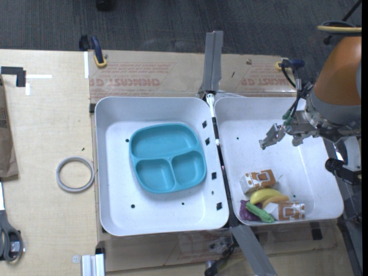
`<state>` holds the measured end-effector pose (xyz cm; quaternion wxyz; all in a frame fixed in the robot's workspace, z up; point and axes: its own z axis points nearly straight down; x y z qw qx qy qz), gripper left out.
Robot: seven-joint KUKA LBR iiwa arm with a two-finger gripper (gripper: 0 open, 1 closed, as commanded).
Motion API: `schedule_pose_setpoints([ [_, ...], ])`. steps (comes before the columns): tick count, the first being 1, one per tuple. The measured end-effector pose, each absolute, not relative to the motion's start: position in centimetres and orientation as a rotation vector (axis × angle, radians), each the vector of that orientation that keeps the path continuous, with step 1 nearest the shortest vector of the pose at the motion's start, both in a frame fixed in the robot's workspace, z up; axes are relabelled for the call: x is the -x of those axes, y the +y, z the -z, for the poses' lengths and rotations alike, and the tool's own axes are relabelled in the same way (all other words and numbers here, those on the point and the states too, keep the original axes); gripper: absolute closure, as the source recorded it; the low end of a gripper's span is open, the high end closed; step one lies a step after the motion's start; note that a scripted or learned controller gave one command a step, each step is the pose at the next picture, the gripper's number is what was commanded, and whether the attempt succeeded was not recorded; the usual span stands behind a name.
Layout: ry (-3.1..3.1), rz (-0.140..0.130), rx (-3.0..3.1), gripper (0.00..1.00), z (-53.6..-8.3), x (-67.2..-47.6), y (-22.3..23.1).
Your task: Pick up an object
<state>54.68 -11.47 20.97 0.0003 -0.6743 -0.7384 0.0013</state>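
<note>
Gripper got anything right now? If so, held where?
Nothing held. The gripper hangs over bare floor of the right bin, apart from the banana and cartons.

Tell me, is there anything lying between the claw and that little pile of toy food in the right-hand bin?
No. From the camera above, bare white bin floor separates the claw from the carton topping the pile.

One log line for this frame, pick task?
gripper: over right bin, holding nothing | banana, cartons: near corner, untouched | left bin: blue tray
</note>
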Motion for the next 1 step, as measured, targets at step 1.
schedule_pose_setpoints([
  [1, -2.232, -0.005, 2.208, 0.00, -19.04, -47.71, -7.74],
])
